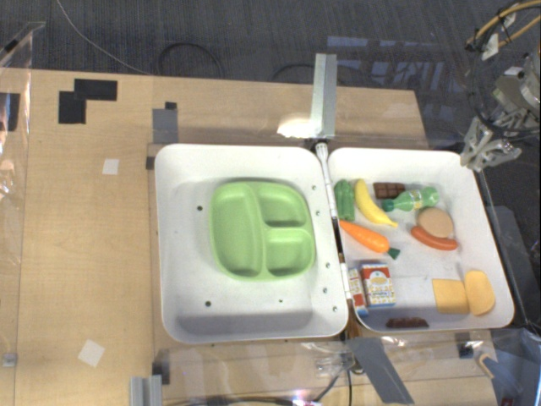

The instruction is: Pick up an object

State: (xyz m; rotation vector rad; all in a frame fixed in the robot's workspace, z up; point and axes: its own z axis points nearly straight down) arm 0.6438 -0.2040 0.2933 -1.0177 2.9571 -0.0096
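The right bin point(486, 227) holds several toy foods. At its back lie a green pepper point(344, 200), a banana point(370, 203), a brown chocolate bar point(387, 190) and a green bottle point(416, 199). A bun point(435, 221) rests against a red sausage point(434, 241), and a carrot point(365, 236) lies near the divider. Toward the front are a small red-and-white box point(379, 283), a yellow cheese block point(450, 295) and an orange roll point(480, 292). My gripper point(483, 149) hangs over the bin's back right corner, well above the objects and with nothing seen in it.
The left bin point(182, 311) carries a green divided plate point(260, 229). A metal post point(325, 96) stands behind the wall between the bins. Cables point(499, 24) hang at the top right beside the arm. A dark brown piece point(407, 321) lies at the right bin's front edge.
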